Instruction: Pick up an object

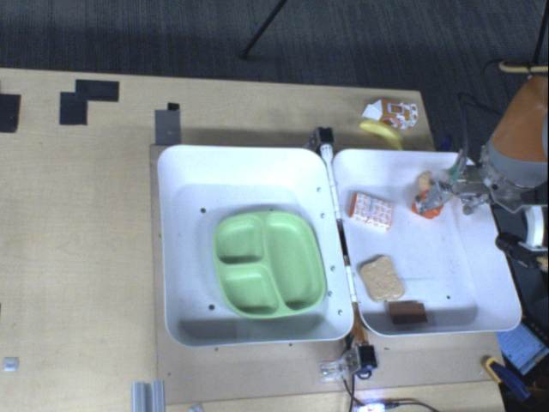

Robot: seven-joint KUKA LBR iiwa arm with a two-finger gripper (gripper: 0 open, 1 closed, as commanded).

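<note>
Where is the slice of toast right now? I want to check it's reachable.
The slice of toast lies in the right bin, near its front-left corner, just behind the brown block and in front of the red-and-white box.

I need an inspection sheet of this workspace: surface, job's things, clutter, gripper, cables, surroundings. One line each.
Surface: wooden bench bearing left bin and right bin.
Job's things: right bin holds patterned box, bread slice, brown block, orange object; left bin holds green tray.
Clutter: banana and packet behind the bins.
Gripper: gripper beside the orange object.
Cables: wires at the front edge.
Surroundings: dark carpet.
</note>
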